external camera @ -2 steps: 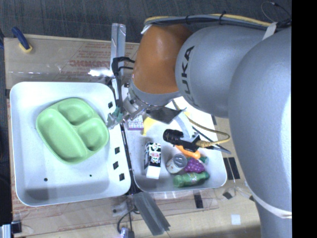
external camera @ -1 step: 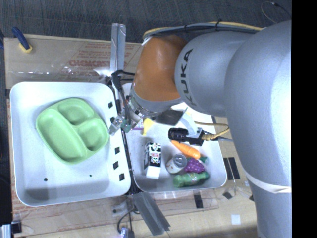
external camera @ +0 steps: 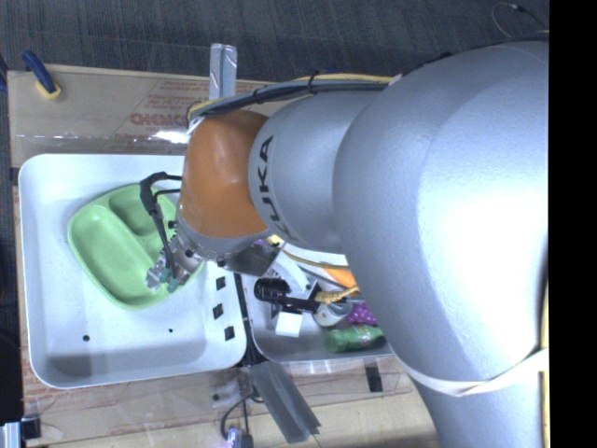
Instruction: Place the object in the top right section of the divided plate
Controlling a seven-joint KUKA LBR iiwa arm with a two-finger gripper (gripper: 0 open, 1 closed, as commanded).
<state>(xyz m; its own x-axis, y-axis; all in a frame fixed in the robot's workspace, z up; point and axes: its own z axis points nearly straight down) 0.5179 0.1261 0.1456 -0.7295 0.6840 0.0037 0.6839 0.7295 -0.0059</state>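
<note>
A light green divided plate [external camera: 110, 239] lies in the left white bin [external camera: 56, 343], with raised ridges splitting it into sections. My gripper [external camera: 164, 273] hangs at the plate's right edge, low over its near-right section. The arm's orange band and grey body cover the space right above it. Something small and pale shows at the fingertips, too blurred to name. Much of the plate's right side is hidden behind the wrist.
The right bin [external camera: 298, 348] holds several items under the arm: a black-handled tool [external camera: 280, 294], an orange piece [external camera: 341, 276], purple grapes [external camera: 362, 315] and a green item [external camera: 353, 340]. A cardboard sheet [external camera: 112, 101] lies behind the bins. A blue clip [external camera: 39, 73] sits top left.
</note>
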